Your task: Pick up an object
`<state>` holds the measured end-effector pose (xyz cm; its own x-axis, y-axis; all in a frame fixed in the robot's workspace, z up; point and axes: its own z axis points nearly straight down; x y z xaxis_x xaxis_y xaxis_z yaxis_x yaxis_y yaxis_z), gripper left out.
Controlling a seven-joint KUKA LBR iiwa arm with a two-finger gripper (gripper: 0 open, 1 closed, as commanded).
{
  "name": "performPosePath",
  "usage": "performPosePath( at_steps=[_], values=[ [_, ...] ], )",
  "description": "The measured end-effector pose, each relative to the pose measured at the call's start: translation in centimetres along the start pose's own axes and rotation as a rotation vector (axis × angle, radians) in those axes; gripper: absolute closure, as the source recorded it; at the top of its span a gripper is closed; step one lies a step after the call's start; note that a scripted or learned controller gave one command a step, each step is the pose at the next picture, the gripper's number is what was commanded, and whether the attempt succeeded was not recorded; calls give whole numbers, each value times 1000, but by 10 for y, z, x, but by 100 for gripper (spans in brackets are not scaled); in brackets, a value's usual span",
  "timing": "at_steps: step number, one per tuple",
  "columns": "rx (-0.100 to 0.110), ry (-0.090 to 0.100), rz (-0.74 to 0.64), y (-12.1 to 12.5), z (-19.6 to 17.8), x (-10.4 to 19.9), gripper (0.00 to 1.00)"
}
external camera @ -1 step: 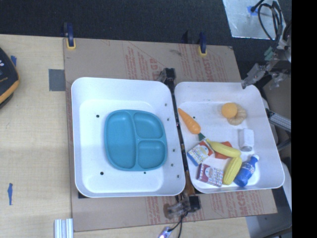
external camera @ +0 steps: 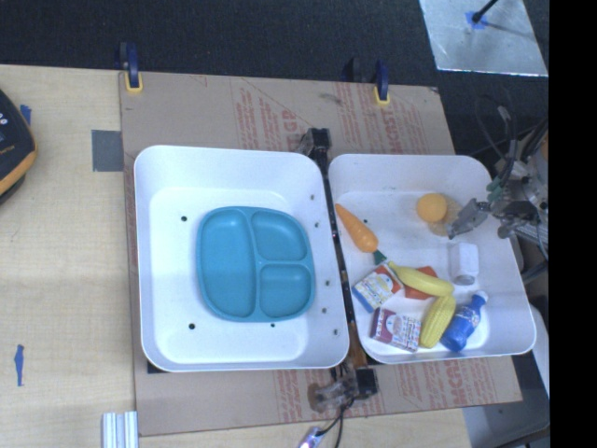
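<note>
Cardboard-covered bench, two white bins. Right bin (external camera: 504, 334) holds the clutter: orange ball (external camera: 431, 207) at 12 o'clock, corn (external camera: 438, 319) near 6. Gripper (external camera: 473, 215) hangs at 3 o'clock beside the ball, probably lining up; finger state can't be told.

tray (external camera: 254, 261) — light blue | bins (external camera: 168, 334) — white | ball (external camera: 431, 207) orange | banana (external camera: 422, 281) yellow

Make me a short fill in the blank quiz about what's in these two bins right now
1. The blue divided plate lies in the ____ bin.
2. The carrot lies near the right bin's ____ wall.
3. The round fruit near the gripper is an ____.
4. The ear of corn lies between the packet and the ____ bottle.

Missing words: left; left; orange; blue
</note>
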<state>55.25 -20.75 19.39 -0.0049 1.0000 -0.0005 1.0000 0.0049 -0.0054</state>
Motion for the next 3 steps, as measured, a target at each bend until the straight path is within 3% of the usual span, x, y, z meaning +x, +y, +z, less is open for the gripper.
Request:
performPosePath(
  at_steps=[1, 2, 3],
  values=[
    [-12, 0, 0, -73, 99, 23, 0],
    [-4, 0, -1, 15, 79, 54, 0],
    [-4, 1, 1, 93, 101, 74, 0]
  ],
)
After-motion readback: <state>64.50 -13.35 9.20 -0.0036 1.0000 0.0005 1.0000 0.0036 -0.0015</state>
